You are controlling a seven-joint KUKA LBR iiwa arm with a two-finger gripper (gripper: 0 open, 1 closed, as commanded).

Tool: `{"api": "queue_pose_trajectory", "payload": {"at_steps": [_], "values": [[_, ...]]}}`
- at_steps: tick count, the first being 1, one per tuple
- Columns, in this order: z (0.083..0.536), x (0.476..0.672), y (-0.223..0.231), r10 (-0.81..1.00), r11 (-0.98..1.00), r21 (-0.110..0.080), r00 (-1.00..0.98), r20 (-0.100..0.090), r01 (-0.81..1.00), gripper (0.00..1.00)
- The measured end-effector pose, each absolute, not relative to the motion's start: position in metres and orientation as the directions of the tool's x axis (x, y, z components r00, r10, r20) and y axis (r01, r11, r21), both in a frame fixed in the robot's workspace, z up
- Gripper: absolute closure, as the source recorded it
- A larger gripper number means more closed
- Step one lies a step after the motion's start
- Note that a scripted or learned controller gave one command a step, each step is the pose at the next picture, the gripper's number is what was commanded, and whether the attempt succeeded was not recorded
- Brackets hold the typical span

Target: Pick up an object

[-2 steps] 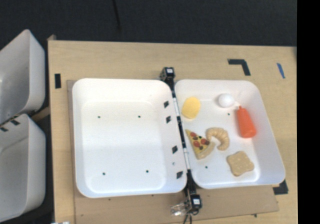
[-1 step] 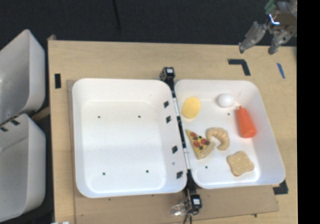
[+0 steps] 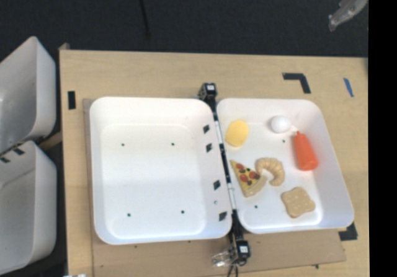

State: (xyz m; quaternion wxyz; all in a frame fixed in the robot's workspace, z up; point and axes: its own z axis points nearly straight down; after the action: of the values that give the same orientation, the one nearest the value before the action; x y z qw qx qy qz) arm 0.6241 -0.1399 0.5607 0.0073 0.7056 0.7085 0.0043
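Pizza slice (image 3: 248, 178), egg (image 3: 280, 124), lemon (image 3: 237, 133), croissant (image 3: 272, 170), toast (image 3: 298, 202), orange bottle (image 3: 304, 151) in rt bin (image 3: 271, 218); jaws' state unclear.

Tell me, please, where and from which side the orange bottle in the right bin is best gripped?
Grip the orange bottle across its wide body, below the narrower neck, coming straight down from above. It lies flat, its long axis running roughly toward and away from the camera, so the fingers should probably close across its short width. The white egg sits close by its neck end; gripping mid-body keeps clear of it.

Place: robot lab | Signs: plywood table (image 3: 155, 71) held two clamped white bins (image 3: 149, 170) | toy food (image 3: 251, 178) as test items | black corner marks (image 3: 298, 80)
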Motion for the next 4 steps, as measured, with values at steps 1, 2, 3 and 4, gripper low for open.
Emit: {"api": "queue_pose_trajectory", "payload": {"at_steps": [1, 2, 3, 4], "values": [[0.535, 0.691, -0.056, 1.0, 0.009, -0.001, -0.009, 0.002, 1.0, 0.0], [0.549, 0.689, -0.064, 1.0, 0.003, 0.005, -0.003, -0.005, 1.0, 1.0], [0.55, 0.69, 0.005, 1.0, 0.005, 0.002, -0.005, -0.001, 1.0, 1.0], [0.552, 0.689, 0.087, 1.0, 0.009, 0.004, -0.009, 0.001, 1.0, 1.0]]}}
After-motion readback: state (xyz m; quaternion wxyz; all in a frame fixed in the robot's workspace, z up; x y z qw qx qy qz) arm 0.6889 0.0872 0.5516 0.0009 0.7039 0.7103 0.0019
